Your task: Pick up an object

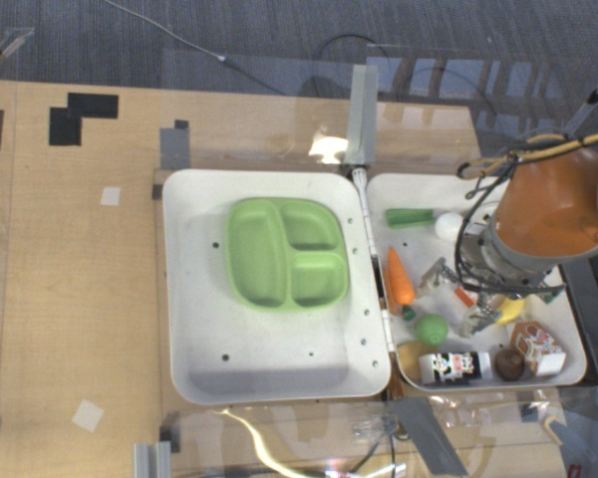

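Observation:
The arm's orange band [548, 207] hangs over the right bin [404, 195]. Below it my gripper [466, 293] is low among the objects in the middle of that bin. An orange carrot [400, 277] lies just left of it and a green ball [433, 328] sits at its lower left. A yellow piece [511, 310] shows right beside the gripper, partly hidden. Further back lie a green stick-shaped item [411, 217] and a white ball [448, 226]. Along the front edge are a black-and-white bottle [450, 366] on its side and a brown packet [535, 346].
The left bin [194, 267] holds a green divided plate [287, 253]. A metal post [361, 118] stands behind the seam between the bins. Cables [498, 162] loop off the arm near the right bin's back edge.

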`<control>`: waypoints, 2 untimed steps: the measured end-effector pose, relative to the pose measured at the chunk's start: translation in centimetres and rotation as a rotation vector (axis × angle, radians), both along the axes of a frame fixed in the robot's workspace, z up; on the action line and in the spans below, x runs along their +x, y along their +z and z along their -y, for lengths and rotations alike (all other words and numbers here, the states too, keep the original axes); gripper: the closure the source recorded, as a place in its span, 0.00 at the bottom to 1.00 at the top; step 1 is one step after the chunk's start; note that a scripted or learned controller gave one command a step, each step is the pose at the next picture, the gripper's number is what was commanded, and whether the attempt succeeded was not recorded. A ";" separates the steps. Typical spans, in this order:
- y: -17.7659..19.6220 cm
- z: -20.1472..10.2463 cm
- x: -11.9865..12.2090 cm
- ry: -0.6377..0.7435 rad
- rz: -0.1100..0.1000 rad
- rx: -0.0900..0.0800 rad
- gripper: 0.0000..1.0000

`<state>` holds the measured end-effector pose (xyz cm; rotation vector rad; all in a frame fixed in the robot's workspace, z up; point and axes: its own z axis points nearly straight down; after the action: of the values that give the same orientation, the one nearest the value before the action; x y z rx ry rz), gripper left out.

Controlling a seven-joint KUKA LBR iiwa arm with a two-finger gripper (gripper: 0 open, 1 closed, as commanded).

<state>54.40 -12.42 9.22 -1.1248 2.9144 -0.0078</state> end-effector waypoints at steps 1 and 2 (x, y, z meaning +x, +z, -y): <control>0.2 -1.7 -2.0 -0.081 0.010 -0.018 0.00; 0.2 -2.1 0.0 -0.217 0.003 -0.016 0.00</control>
<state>54.38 -10.30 9.39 -0.8031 3.0222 -0.0364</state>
